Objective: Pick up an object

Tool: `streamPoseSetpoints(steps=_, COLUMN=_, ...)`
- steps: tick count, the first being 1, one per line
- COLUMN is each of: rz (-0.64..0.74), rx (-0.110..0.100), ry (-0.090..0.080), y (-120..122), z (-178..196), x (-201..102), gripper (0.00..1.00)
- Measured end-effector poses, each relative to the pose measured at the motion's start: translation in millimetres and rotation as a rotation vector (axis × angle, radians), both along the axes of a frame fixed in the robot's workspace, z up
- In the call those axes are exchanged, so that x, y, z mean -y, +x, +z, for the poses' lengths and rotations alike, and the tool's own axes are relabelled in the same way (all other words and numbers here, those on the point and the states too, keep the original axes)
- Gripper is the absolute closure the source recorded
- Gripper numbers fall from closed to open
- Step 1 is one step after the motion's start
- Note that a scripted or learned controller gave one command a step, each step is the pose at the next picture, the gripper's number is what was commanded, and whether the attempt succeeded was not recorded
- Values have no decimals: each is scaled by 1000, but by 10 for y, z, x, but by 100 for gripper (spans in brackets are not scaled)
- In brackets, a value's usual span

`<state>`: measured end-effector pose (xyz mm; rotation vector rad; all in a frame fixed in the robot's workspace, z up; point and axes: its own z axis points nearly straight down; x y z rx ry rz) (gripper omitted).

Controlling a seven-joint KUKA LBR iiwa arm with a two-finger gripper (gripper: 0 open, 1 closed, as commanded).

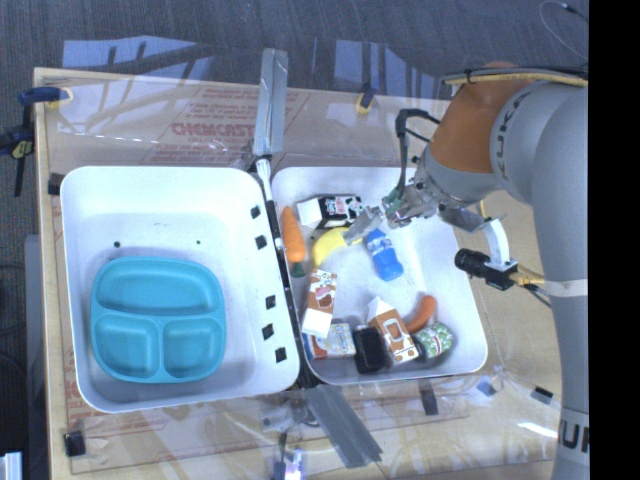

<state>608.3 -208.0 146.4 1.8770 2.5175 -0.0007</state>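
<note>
My gripper (pixel 378 222) hangs low over the back of the right bin (pixel 466 298), reaching in from the right. Just in front of it lies a small blue bottle (pixel 385 259). A yellow fruit (pixel 328 245) sits to its left, close to the gripper's tip, and a black and white carton (pixel 340 208) lies behind that. An orange carrot (pixel 292 238) rests along the bin's left wall. I cannot make out anything held by the gripper.
The front of the right bin holds small cartons (pixel 321 304), a black item (pixel 368 350), a sausage (pixel 423 311) and a green can (pixel 437 341). The left bin (pixel 150 203) holds a blue divided tray (pixel 155 318). A divider strip (pixel 270 98) runs between the bins.
</note>
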Motion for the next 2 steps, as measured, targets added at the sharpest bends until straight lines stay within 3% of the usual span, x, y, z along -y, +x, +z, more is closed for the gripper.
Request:
streamPoseSetpoints(steps=1, rz=18, rx=-4, ry=1, y=39, z=-549, x=-4, gripper=0)
streamPoseSetpoints(steps=2, rz=22, rx=-4, ry=0, y=46, z=-443, x=-6, gripper=100)
